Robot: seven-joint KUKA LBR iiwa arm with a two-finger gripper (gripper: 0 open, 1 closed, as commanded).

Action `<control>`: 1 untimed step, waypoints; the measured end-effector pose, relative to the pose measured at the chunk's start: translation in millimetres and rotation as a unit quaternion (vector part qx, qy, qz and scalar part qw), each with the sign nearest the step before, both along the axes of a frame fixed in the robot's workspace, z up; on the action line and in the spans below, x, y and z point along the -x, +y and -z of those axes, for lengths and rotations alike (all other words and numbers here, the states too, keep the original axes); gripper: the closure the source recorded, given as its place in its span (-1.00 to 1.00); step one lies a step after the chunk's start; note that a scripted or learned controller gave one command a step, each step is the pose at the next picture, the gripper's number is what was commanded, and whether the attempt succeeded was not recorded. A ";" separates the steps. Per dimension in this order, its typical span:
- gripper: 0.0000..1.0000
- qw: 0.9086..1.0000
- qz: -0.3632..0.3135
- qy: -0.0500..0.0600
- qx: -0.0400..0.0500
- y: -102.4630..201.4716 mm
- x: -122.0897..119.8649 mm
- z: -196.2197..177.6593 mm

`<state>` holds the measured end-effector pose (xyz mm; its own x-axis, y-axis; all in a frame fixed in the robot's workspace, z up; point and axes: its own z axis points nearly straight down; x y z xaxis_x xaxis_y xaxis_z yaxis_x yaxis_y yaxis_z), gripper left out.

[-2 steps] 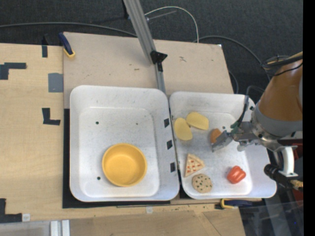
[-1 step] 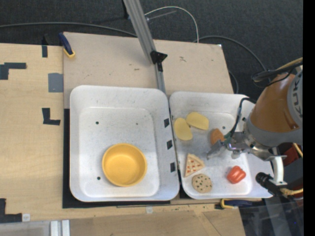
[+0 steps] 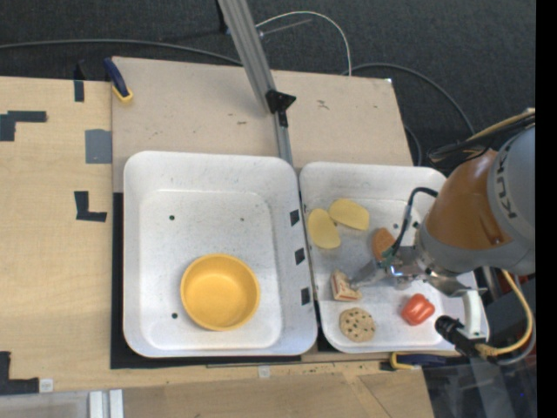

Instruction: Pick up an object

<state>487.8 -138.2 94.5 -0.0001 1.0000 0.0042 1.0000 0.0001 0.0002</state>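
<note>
The right bin (image 3: 365,174) holds several small items. Two pale yellow chips (image 3: 324,228) (image 3: 350,213) lie at its upper left, with an orange piece (image 3: 382,240) beside them. A tan wedge-shaped slice (image 3: 342,286), a round cookie (image 3: 357,324) and a red pepper (image 3: 418,308) lie nearer the front. My gripper (image 3: 365,274) is low inside this bin, its tip right next to the wedge's right side and just below the orange piece. The arm's grey and orange body (image 3: 474,220) covers the bin's right part.
The left bin (image 3: 209,168) holds a yellow bowl (image 3: 220,291) at its front. A slanted metal pole (image 3: 252,42) ends at the divide between the bins. Cables run over the dark floor behind the bench.
</note>
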 end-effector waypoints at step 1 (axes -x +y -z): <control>1.00 1.000 -0.001 -0.001 0.000 0.4 -0.5 -12.1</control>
